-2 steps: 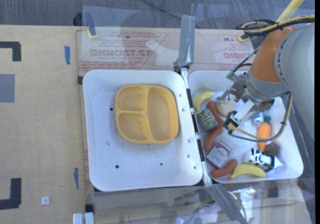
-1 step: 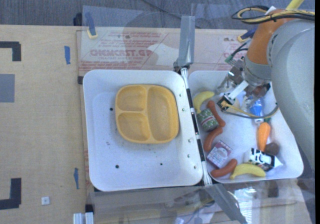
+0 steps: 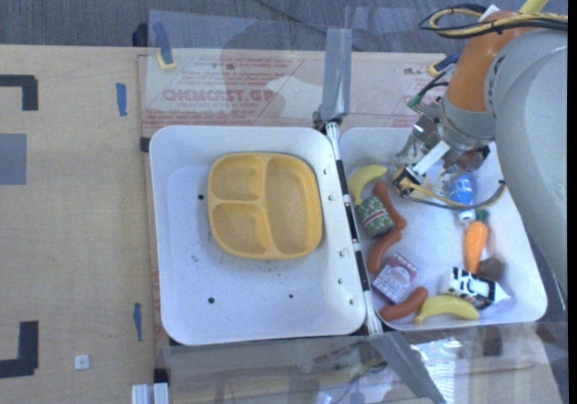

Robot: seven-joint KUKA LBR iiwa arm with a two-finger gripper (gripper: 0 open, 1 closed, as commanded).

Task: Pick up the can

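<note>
The can [image 3: 371, 215] is small and green with a dark label. It lies on its side near the left wall of the right bin [image 3: 521, 240], between a banana and a red sausage. My gripper [image 3: 439, 168] hangs over the upper middle of that bin, to the right of the can and slightly farther back, apart from it. Nothing shows in its grasp.
Around the can lie a yellow banana [image 3: 364, 179], red sausages [image 3: 390, 203], a red-and-white packet [image 3: 395, 277], a second banana [image 3: 448, 307], a carrot [image 3: 475, 244], a black-and-white pack [image 3: 472, 286] and a blue item [image 3: 462, 188]. The left bin [image 3: 180, 285] holds a yellow divided plate [image 3: 265, 205].
</note>
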